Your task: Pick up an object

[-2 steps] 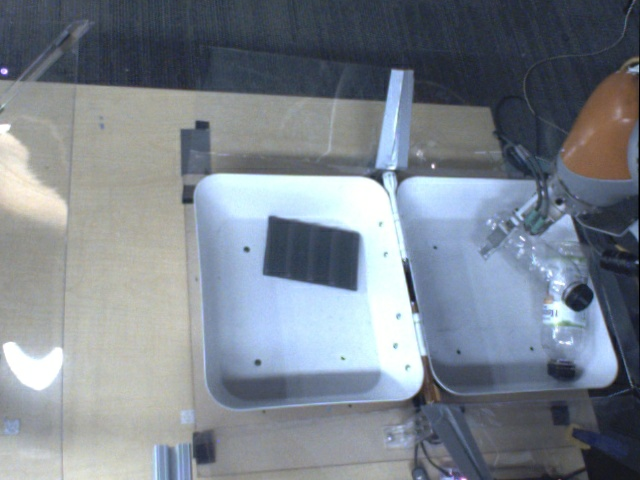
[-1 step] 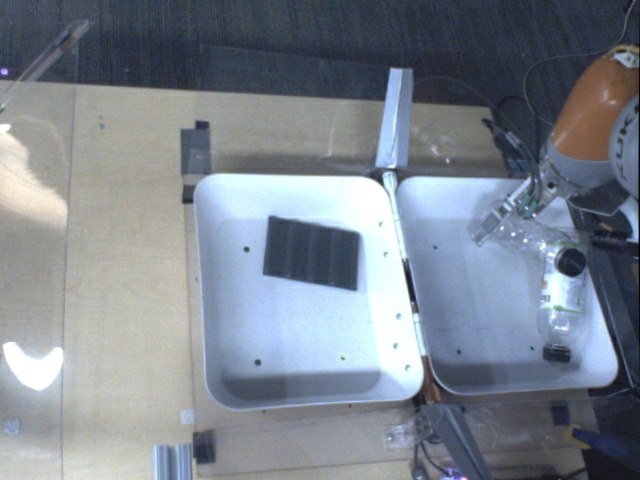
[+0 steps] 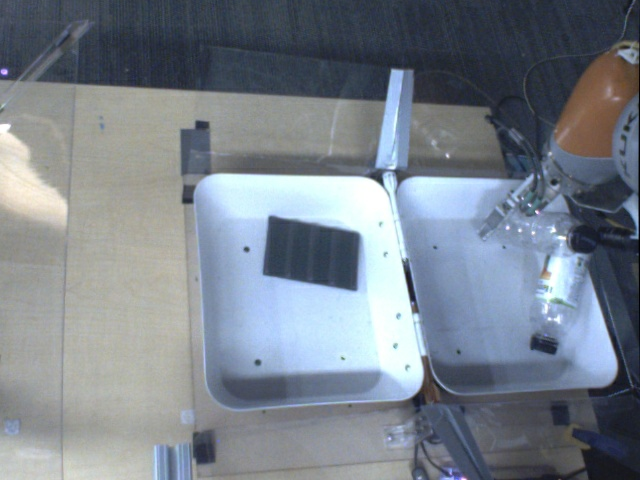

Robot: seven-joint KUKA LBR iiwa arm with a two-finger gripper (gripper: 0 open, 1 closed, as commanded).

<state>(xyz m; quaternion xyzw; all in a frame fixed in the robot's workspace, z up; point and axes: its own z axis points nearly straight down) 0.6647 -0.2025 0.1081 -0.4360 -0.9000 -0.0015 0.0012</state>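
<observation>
Two shallow white bins on the desk, one dark ribbed rectangular pad, one clear plastic bottle.

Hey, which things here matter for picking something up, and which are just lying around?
For the job:
- gripper, over the right bin's far corner
- clear bottle with a black cap, lying in the right bin
- black pad, flat in the left bin

Just lying about:
- metal bar behind the bins
- cables at the far right
</observation>
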